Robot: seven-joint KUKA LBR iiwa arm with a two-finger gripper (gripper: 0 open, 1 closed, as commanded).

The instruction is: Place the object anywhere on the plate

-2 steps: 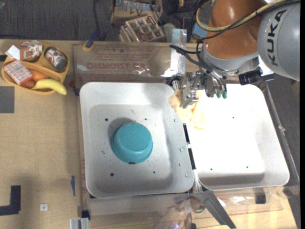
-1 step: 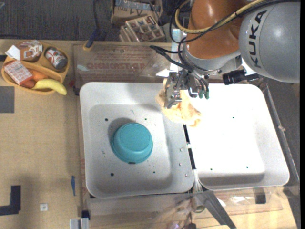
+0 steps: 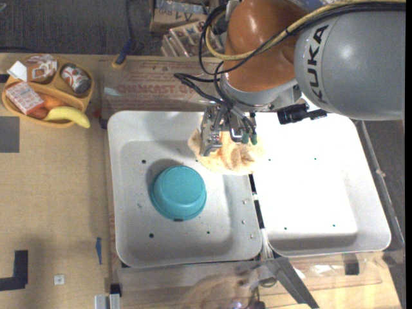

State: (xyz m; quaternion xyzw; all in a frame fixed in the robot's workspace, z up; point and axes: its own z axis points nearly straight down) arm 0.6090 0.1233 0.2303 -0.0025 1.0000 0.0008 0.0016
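Two shallow white bins sit side by side on the counter (image 3: 58,192). The left bin (image 3: 129,237) occupies the centre of the frame; the right bin (image 3: 322,192) lies to its right, the two rims touching.

The arm (image 3: 351,56) enters from the upper right, its orange band (image 3: 257,37) above the wrist. The claw (image 3: 226,139) hangs over the upper right corner of the left bin, directly above a pale tan object (image 3: 233,159) lying there near the bin's wall. Whether the claw is apart, together or clamped on the object cannot be told from this angle; contact is not confirmed.

A teal plate (image 3: 179,192), round and resembling an upturned bowl, rests near the middle of the left bin, below and left of the tan object and apart from it.

At the upper left of the frame, a yellow tray (image 3: 19,105) on the counter holds toy food items, including a banana (image 3: 67,115).
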